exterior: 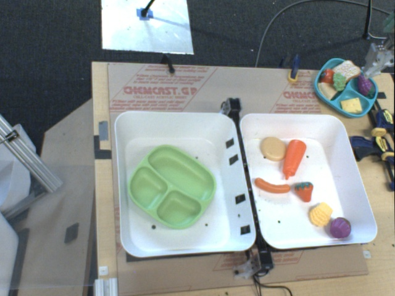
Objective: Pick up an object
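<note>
Nothing has been picked up yet, as far as the view shows: every candidate object lies loose in the right bin (pixel 355 165), and the whole grasp looks to be still ahead. A beige round piece (pixel 272 148) sits in the bin's upper middle, touching or just beside an orange carrot (pixel 294 157) that lies tilted along its right side. Below them a sausage (pixel 272 186) lies nearly level, its right end just beside a small orange and green piece (pixel 303 191). Toward the lower right of the frame a yellow corn piece (pixel 320 214) rests just beside a purple ball (pixel 339 227), the two close enough that they may touch. The left bin (pixel 123 227) carries a green divided plate (pixel 172 187) with nothing visible in its compartments. At the upper right of the frame, a pale metallic part that is probably the gripper (pixel 375 59) hangs over a blue divided plate (pixel 343 88) of toy food on the desk (pixel 259 82), well apart from the right bin; it is too small and cut off by the frame edge to tell whether it is spread or clenched, and nothing can be seen held in it. Judging from this, the approach, the descent and the lift all remain. The carrot and the sausage look like the easier choices, being long and narrow, though each has a neighbour close by that a descent could nudge.
</note>
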`<move>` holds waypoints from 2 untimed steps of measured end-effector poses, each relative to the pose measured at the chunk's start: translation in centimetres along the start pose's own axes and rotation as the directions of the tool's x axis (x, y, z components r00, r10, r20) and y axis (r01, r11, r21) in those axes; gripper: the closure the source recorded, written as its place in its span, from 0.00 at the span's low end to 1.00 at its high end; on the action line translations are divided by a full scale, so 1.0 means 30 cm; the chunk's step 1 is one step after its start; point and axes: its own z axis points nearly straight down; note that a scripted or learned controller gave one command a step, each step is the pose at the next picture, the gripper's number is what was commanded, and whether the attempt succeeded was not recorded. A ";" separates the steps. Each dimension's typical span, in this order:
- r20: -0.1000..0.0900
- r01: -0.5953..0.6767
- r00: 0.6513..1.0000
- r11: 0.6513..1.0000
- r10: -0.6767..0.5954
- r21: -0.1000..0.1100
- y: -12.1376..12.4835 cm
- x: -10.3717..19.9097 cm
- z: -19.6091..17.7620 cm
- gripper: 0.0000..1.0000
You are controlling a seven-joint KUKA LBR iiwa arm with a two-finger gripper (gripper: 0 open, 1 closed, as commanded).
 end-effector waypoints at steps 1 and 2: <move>0.002 0.004 1.000 1.000 -0.004 -0.004 0.002 0.001 -0.039 1.00; 0.004 0.008 1.000 1.000 -0.008 -0.007 0.005 0.002 -0.078 1.00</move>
